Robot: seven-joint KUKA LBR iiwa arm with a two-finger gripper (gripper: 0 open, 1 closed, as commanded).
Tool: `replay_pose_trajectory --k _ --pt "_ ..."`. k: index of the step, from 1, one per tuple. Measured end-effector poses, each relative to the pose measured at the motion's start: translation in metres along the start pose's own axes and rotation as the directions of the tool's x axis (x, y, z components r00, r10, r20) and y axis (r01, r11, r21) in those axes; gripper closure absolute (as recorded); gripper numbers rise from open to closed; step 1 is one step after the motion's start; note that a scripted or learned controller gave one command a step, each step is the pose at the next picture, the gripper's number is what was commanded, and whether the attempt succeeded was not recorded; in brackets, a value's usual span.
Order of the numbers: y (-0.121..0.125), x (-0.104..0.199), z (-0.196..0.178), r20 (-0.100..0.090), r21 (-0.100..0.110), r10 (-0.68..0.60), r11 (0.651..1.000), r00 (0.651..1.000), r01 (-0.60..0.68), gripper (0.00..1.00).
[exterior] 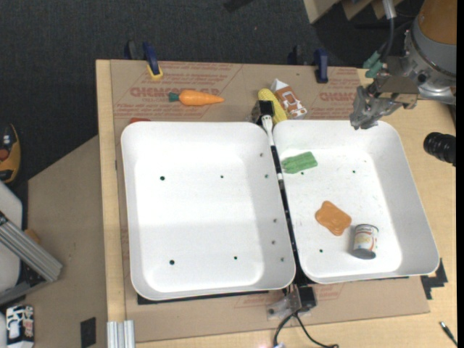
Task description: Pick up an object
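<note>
The right bin (pixel 395 158) holds three things: a green block (pixel 299 162) near its left wall, an orange flat piece (pixel 333 217) lower down, and a small grey can (pixel 364 240) lying next to it at the front. My gripper (pixel 363 118) hangs over the bin's far right corner, well away from all three. Its dark fingers point down and nothing shows between them.
The left bin (pixel 145 194) lies beside the right one. Behind the bins, on the cardboard, lie a toy carrot (pixel 196 98), a yellow piece (pixel 268 101) and a brown-and-white packet (pixel 289 100). Blue clamps (pixel 151 60) hold the board's far edge.
</note>
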State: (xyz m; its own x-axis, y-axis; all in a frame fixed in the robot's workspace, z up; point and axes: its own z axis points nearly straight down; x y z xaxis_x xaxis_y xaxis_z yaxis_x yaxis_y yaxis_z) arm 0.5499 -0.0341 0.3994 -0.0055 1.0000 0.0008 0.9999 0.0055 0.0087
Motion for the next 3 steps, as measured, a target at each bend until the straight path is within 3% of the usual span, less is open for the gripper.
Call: replay_pose_trajectory --k 1,2,3 --pt "-0.074 0.047 0.094 -0.001 0.020 0.003 1.000 1.000 -0.003 1.00" --pt "-0.068 0.075 -0.065 -0.002 -0.007 0.003 1.000 1.000 -0.003 1.00" --pt "-0.062 0.109 0.019 0.001 0.016 0.003 1.000 1.000 -0.003 1.00"
